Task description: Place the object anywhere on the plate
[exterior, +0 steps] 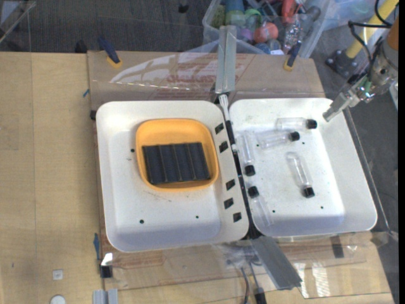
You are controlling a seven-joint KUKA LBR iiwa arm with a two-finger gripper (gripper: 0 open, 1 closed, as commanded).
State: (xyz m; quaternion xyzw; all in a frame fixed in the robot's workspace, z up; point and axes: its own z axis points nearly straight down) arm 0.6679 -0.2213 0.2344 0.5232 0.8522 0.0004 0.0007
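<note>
Two white bins are seen side by side in the middle of the frame. In the left bin [120, 220] an orange plate [147, 132] is placed, and a black ribbed block [176, 163] lies flat on it, covering most of its floor. The block is thus already resting on the plate.

In the right bin [354, 201] several clear plastic tubes with black caps are scattered. One tube [299, 175] lies near the centre of the bin, another tube [292, 125] is found near the upper edge, and a third tube [245, 152] lies close to the left wall.

The gripper [333, 111] is seen at the upper right of the frame, above the upper right corner of the right bin, well apart from the plate. Nothing is seen between its fingers. It appears small and somewhat blurred, so it cannot be told whether the fingers are spread or closed.

At the top of the frame, behind the bins, a clear box [218, 18] filled with colourful toys is seen.
</note>
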